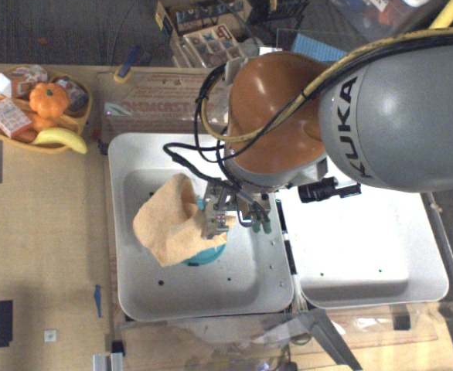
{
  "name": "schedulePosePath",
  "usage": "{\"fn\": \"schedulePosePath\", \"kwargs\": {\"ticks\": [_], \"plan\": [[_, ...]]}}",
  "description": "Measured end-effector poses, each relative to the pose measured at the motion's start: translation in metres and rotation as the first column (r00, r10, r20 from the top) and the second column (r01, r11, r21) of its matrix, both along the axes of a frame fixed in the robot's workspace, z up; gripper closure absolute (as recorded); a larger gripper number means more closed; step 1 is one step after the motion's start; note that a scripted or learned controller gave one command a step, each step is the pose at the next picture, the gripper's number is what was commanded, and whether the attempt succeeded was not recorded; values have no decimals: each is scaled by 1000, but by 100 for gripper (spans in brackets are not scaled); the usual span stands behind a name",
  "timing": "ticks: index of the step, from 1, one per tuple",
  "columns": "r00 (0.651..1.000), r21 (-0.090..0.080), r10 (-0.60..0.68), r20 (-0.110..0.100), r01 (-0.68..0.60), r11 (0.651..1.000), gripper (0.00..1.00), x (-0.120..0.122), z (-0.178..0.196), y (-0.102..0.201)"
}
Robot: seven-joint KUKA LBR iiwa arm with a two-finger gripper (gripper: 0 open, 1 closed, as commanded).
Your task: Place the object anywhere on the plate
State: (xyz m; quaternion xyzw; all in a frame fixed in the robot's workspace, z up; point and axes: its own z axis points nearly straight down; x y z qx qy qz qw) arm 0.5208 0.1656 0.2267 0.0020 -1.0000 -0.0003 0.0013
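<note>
a grey kuka arm (pixel 396 107) reaching in from the right, orange band (pixel 277 114) above the wrist, filling much of the upper right. under it a wooden desk (pixel 41 238) carrying two shallow white bins side by side: left bin (pixel 172 284) and right bin (pixel 381 261), rims touching or nearly so along the middle. black cables (pixel 192 157) looping down from the wrist over the left bin's upper edge.

in the left bin, a tan cloth (pixel 165 222), crumpled, lying left of centre, its right edge bunched up against the hand (pixel 219 221). hand lowered straight into the bin, metal fingers at the cloth's right edge (too small and cluttered to say whether clenched, released or pinching the cloth, so cannot tell). beneath the cloth's lower right corner, a teal plate (pixel 208 255), just a curved sliver peeking out; cloth draped over most of it, apparently resting on it.

at the desk's far left corner, a yellow bowl (pixel 2 126) well apart from the bins, holding an orange pumpkin-like toy (pixel 49 101), a banana (pixel 60 137) along the lower rim and some small packets (pixel 8 116). lower left on the desk, a small blue mark (pixel 97 300).
</note>
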Motion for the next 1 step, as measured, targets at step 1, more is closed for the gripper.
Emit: {"fn": "schedulePosePath", "kwargs": {"ticks": [1], "plan": [[1000,0,0,1,0,1000,0,0,1,0]]}}
